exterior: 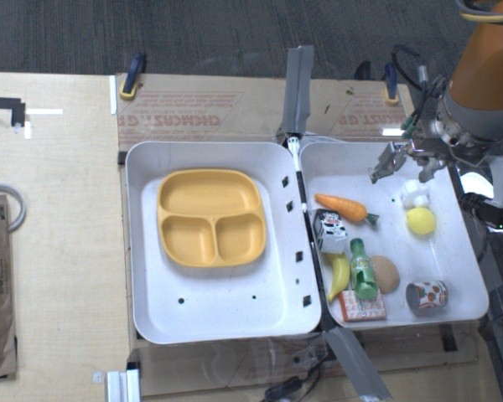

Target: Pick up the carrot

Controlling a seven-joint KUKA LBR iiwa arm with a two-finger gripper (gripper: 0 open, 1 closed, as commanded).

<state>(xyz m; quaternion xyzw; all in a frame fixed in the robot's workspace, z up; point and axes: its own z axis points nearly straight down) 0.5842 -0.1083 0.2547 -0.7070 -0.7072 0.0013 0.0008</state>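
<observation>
Carrot (341, 207): near right bin's (468, 254) left wall, lying slantwise.
Tool (409, 162): open, empty, above bin's far edge.
Approach: descend over carrot's middle, fingers across its width.

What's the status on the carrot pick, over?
Gripper open, above the right bin's far end, holding nothing. Carrot lying free near the bin's left wall, not yet touched. Path across looks clear; milk carton sits close beside it.

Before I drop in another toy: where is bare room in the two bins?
The left bin has bare floor around the yellow tray, widest along the front edge. In the right bin, there is a patch between the lemon and the can. Its left-front side is crowded: carrot, banana, green bottle.
</observation>
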